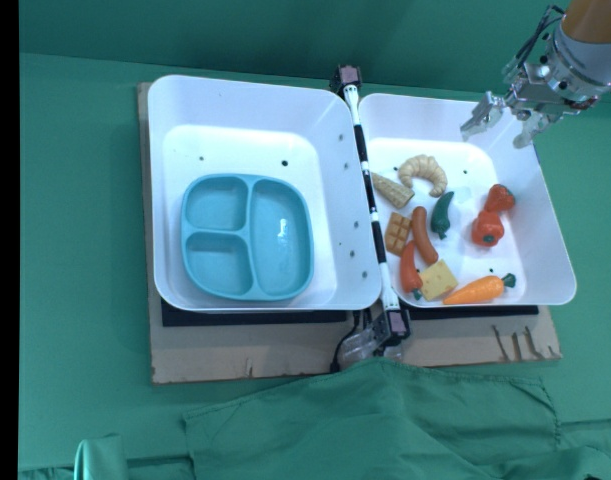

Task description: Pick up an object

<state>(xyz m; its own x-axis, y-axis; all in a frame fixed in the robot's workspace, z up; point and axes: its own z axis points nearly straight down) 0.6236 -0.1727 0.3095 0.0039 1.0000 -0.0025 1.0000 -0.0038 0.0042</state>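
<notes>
End effector (pixel 505 120) spread wide, holding nothing, poised over right bin's (pixel 551 230) far rim, toy food (pixel 447 236) below, arm (pixel 597 8) cut off at frame's top-right corner.

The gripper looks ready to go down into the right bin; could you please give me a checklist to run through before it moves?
1. Gripper open: ok, fingers spread.
2. Nothing between the fingers: ok.
3. Gripper above a target: not ok, it hangs over the right bin's far rim.
4. Isolated target available: ok, carrot lies apart near the front wall.
5. Crowded items: not ok, sausage touches waffle.
6. Blue divided plate out of the path: ok, in the left bin.
</notes>
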